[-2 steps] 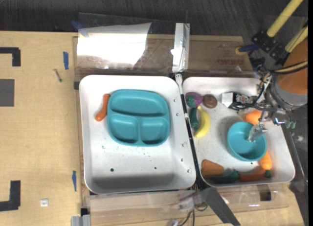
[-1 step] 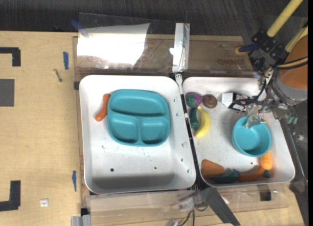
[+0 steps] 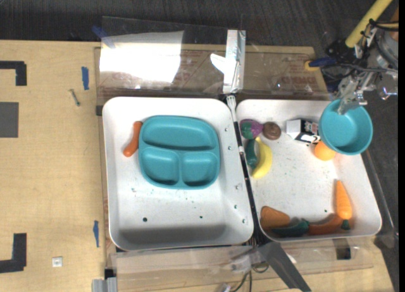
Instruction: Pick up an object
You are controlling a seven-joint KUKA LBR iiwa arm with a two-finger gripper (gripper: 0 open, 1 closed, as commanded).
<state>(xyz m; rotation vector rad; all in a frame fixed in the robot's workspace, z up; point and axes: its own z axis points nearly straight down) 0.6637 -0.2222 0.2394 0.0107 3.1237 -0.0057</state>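
A teal bowl (image 3: pixel 345 129) hangs over the far right corner of the right bin (image 3: pixel 304 177), partly past its rim. My gripper (image 3: pixel 348 99) comes down from the upper right, shut on the bowl's far rim. An orange ball (image 3: pixel 323 152) peeks out from under the bowl's left side. A white and black box (image 3: pixel 302 129) lies just left of the bowl.
The right bin also holds a banana (image 3: pixel 263 161), a brown ball (image 3: pixel 271 131), a purple piece (image 3: pixel 248 128), a carrot (image 3: pixel 343 200) and several pieces along its near edge. The left bin (image 3: pixel 126 202) holds a teal divided plate (image 3: pixel 179 152) and an orange carrot (image 3: pixel 132 139).
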